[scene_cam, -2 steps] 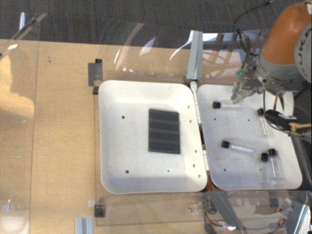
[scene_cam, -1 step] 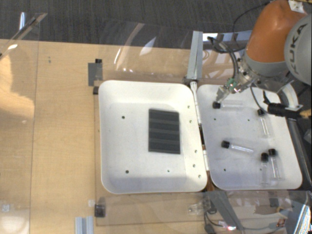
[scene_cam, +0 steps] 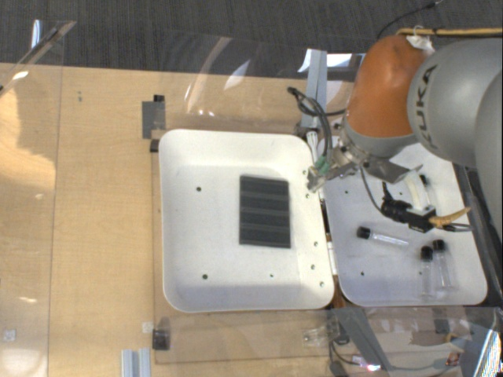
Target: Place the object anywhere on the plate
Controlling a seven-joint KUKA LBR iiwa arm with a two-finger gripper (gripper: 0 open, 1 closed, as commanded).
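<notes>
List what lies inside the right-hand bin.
A clear capped tube lies near the middle of the right bin, with clear vials with black caps nearer its right side. The arm covers the bin's far part, so anything there is hidden.

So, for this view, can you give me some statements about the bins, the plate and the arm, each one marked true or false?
1. The dark ribbed plate lies in the bin on the view's left. True.
2. A capped tube lies on the plate. False: the capped tube and the second capped tube both lie in the bin on the view's right.
3. The gripper is near the border between the two bins. True.
4. The arm reaches in from the view's left. False: it comes from the right.
</notes>
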